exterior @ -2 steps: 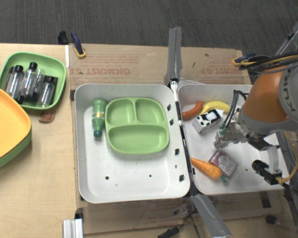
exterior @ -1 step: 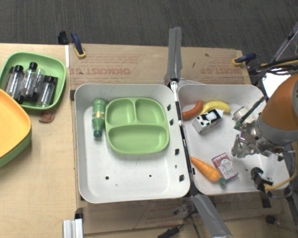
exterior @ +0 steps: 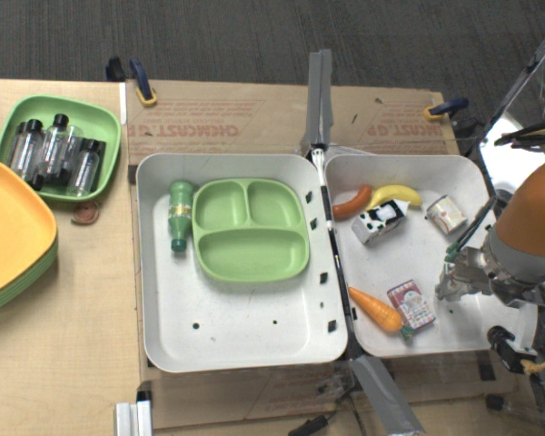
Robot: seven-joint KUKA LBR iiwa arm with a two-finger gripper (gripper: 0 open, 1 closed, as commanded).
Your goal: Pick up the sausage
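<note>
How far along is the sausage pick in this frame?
Nothing looks done yet: the sausage lies in the right bin, at its upper left beside the banana. The gripper sits by the bin's right side, apart from it. Reaching, grasping and lifting all remain.

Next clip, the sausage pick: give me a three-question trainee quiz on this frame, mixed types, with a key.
1. True or false: the sausage lies in the same bin as the green divided plate.
2. Which item touches the sausage's right end? A) carrot B) banana C) green bottle
3. Fill in: the tool is over the ___ bin.

Key: 1 false, since the sausage is in the right bin and the plate in the left; 2 B; 3 right.
</note>
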